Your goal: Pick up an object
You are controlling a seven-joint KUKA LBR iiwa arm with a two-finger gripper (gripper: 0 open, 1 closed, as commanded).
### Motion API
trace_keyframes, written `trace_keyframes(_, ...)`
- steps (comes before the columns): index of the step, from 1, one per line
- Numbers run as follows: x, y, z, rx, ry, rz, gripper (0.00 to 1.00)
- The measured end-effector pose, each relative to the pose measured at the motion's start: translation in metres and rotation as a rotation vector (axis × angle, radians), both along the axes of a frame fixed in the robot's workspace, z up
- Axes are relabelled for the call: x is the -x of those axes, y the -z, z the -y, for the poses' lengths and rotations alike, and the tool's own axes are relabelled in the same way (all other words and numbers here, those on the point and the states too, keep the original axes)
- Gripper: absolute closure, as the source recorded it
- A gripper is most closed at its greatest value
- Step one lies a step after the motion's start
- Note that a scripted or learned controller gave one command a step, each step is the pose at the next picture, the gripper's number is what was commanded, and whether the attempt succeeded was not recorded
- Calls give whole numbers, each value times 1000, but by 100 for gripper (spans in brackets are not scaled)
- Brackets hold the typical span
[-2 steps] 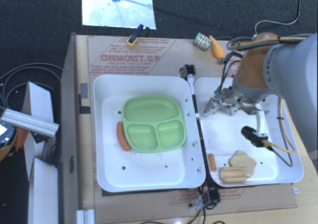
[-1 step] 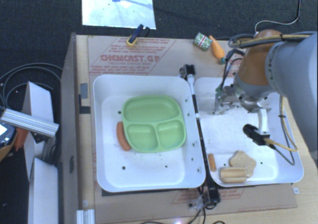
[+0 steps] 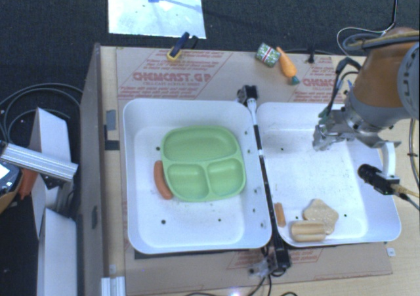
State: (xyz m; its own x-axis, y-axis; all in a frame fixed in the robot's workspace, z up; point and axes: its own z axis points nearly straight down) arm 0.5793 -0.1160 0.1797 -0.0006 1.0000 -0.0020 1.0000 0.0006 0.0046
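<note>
In the right bin (image 3: 289, 183), near its front edge, lie a tan bread slice (image 3: 321, 214), a tan bread roll (image 3: 308, 230) and a small orange piece (image 3: 280, 214). My gripper (image 3: 323, 139) hangs over the back part of the right bin, well behind those items, with nothing visible between its fingers. The left bin (image 3: 141, 222) holds a green divided tray (image 3: 202, 163) and an orange sausage (image 3: 161, 179) lying against the tray's left side.
A toy carrot (image 3: 287, 65) and a small green can (image 3: 268, 54) lie on the cardboard behind the bins. A yellow-and-black clip (image 3: 178, 47) lies further left. A black divider rail (image 3: 258, 157) runs between the bins.
</note>
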Motion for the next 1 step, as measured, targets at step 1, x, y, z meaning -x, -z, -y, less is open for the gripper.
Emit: trace_keyframes(1, 0, 1, -1, -1, -1, -2, 0)
